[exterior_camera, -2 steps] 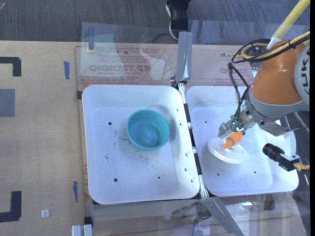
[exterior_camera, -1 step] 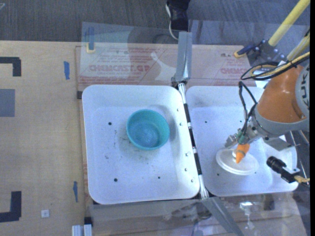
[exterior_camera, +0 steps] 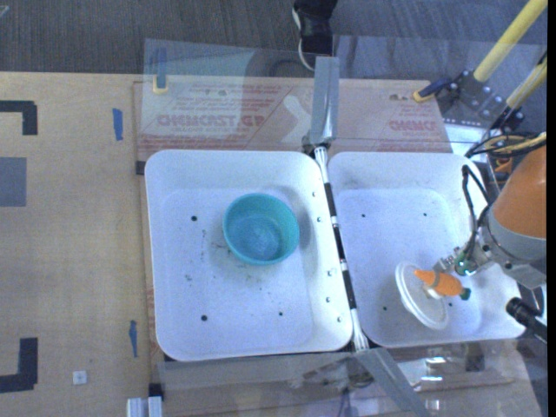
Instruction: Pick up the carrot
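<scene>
1. Bench (exterior_camera: 69, 320) front edge is running along the bottom of the view, light wood, with black corner marks and blue tape bits sitting on its left part.
2. Two white bins are sitting side by side on it: left bin (exterior_camera: 174, 320) and right bin (exterior_camera: 382, 320), touching along the middle seam.
3. Clear lid-like disc (exterior_camera: 420, 298) is lying tilted in the right bin's near right part.
4. Carrot (exterior_camera: 439, 282) is lying on the disc's upper right edge, orange with a green tip pointing right, in the right bin.
5. Gripper (exterior_camera: 465, 263) is sitting just beside the carrot on its right, touching or nearly touching it; cannot tell how wide the claw is standing, too small and blurred, and cannot tell if the carrot is between the fingers.
6. Arm (exterior_camera: 521, 215) is reaching in from the right edge, grey with orange band, over the right bin's right wall.
7. Teal bowl (exterior_camera: 261, 228) is sitting upright in the left bin, near its middle, well apart from the carrot.
8. Cardboard sheet (exterior_camera: 217, 120) with red print is lying behind both bins.
9. Yellow poles (exterior_camera: 517, 29) are slanting at the top right, farthest back.
</scene>
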Robot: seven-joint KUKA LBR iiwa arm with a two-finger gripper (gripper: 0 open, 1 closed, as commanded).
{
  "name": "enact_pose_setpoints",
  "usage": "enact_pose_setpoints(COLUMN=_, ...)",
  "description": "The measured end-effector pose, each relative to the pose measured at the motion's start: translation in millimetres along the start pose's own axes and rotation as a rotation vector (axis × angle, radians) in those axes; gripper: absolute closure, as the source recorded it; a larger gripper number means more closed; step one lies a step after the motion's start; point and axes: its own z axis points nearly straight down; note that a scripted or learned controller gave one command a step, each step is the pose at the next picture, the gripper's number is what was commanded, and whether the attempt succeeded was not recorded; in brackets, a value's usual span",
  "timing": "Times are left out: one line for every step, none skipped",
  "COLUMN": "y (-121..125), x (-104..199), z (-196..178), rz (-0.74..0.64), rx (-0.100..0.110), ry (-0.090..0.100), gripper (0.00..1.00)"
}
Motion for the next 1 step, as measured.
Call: enact_pose_setpoints(y=-0.2, x=-1.7, z=-10.1, rz=0.005, rx=-0.003, ry=-0.002, gripper=1.0)
